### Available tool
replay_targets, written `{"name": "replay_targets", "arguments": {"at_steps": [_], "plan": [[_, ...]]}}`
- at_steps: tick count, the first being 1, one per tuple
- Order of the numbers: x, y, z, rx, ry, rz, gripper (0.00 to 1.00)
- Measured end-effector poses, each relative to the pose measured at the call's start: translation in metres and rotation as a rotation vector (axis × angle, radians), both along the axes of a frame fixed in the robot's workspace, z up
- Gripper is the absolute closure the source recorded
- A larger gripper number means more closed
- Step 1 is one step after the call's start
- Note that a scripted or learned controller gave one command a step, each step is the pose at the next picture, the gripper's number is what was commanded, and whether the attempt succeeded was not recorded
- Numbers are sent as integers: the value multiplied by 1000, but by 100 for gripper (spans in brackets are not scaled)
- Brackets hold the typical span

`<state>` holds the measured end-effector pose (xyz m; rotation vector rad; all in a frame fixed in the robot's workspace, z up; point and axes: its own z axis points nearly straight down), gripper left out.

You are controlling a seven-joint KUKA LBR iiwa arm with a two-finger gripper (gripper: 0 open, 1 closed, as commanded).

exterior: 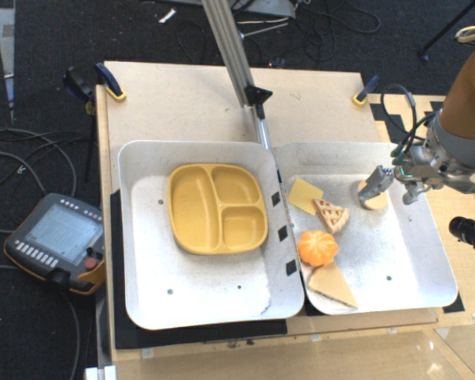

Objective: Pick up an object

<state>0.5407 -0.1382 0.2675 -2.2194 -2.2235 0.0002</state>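
My gripper (393,188) hangs over the back right part of the right bin (416,271), and its two grey fingers stand apart, open. A small tan piece (374,203) lies on the bin floor just under the left finger (374,184); nothing sits between the fingers. To the left of it lie a yellow cheese slice (305,195), a lattice-topped pie wedge (331,214), an orange (317,248) and a pale bread wedge (332,286).
The left bin (142,236) holds a yellow divided plate (218,208). A slanted metal pole (231,42) crosses the back of the bench down to the seam between the bins. A teach pendant (59,240) lies on the floor at the left.
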Motion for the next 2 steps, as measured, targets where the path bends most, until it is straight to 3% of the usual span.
{"name": "replay_targets", "arguments": {"at_steps": [1,2], "plan": [[0,0,0,0,0,-1,0],[-7,0,-62,1,6,-2,0]]}}
